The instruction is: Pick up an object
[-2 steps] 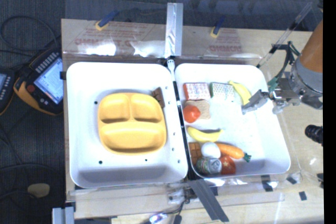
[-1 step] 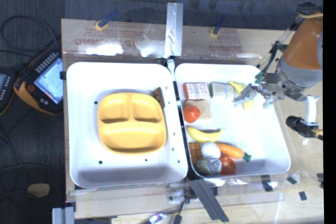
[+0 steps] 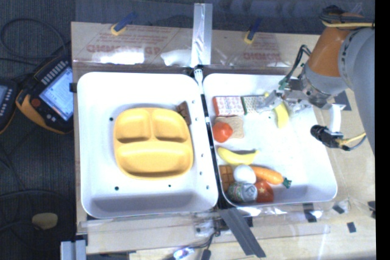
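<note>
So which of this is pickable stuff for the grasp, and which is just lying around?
Job:
gripper
small yellow piece
banana
carrot
tomato
egg
can

Lying about:
yellow divided tray in the left bin
handheld pendant off the bench

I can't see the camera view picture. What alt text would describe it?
A grey robot arm with an orange band reaches from the right over the right bin, which holds toy food: a banana, tomato, carrot and egg. The left bin holds a yellow divided tray.
</note>
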Tool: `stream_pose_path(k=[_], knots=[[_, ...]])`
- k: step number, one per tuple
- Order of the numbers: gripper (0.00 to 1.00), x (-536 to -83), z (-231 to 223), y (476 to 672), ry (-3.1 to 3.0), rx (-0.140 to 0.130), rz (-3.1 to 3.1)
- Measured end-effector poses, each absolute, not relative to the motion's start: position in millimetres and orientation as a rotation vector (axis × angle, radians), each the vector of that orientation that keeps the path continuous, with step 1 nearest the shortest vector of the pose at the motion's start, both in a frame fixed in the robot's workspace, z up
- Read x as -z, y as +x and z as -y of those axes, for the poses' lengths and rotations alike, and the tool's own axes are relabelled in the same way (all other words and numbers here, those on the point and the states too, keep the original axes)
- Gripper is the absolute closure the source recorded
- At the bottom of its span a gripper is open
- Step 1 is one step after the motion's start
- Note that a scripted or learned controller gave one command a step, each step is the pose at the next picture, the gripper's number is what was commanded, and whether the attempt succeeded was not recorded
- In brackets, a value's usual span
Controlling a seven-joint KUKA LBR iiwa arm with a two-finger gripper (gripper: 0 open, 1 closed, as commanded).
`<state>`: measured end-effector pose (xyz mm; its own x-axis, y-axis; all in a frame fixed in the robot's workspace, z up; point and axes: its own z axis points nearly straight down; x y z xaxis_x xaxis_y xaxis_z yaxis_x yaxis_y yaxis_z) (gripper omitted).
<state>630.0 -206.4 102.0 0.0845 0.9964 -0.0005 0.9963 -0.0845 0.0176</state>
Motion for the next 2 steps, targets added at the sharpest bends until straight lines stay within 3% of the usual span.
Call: stream_pose_path(k=[1, 2], knots=[[1.00, -111.5, 206.1, 630.2, 2.299, -0.013, -2.119], [1.00, -226.3, 146.0, 608.2, 2.352, 0.002, -2.082]])
